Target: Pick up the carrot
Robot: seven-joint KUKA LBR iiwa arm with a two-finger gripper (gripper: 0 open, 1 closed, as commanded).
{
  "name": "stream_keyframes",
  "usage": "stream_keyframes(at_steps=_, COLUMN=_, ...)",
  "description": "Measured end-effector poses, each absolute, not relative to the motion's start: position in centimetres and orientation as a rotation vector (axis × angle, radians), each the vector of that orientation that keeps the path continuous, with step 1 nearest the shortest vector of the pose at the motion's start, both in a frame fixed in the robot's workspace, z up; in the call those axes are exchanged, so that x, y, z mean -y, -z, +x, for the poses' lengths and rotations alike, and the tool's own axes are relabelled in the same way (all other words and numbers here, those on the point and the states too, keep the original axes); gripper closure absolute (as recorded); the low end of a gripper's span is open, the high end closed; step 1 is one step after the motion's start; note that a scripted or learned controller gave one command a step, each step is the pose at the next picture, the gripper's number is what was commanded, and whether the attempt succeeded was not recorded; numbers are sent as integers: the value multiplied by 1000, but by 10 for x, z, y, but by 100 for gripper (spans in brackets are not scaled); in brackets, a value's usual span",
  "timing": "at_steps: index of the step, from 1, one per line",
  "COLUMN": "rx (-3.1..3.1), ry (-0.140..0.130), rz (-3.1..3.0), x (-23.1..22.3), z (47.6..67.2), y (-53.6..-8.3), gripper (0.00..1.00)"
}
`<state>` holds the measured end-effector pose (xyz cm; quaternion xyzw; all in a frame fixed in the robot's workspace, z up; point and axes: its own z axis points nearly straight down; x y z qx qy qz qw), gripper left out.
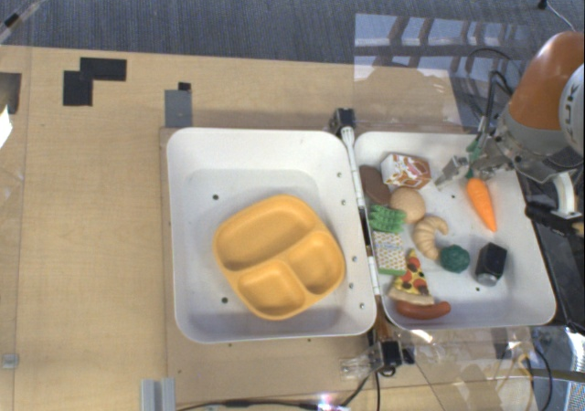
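Note:
The carrot (483,205), orange with a green top, lies in the right bin (539,304) near its far right side, tip pointing toward the front. My gripper (474,165) hangs just above the carrot's green end, at the bin's back right. Its fingers stand open, one finger (450,172) reaching left of the carrot's top, and nothing sits between them. The grey arm with its orange band (548,80) comes in from the upper right.
The right bin also holds a snack packet (405,170), a croissant (430,234), a green broccoli piece (454,258), a black object (491,263), a pizza slice (411,282) and a sausage (421,310). A yellow divided plate (279,257) sits in the left bin (196,217).

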<state>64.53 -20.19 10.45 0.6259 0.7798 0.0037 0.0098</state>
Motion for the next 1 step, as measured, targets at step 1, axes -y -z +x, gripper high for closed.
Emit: stream_keyframes(at_steps=1, rx=-2437, ry=-15, rz=1949, x=200, z=646, y=-113, gripper=100)
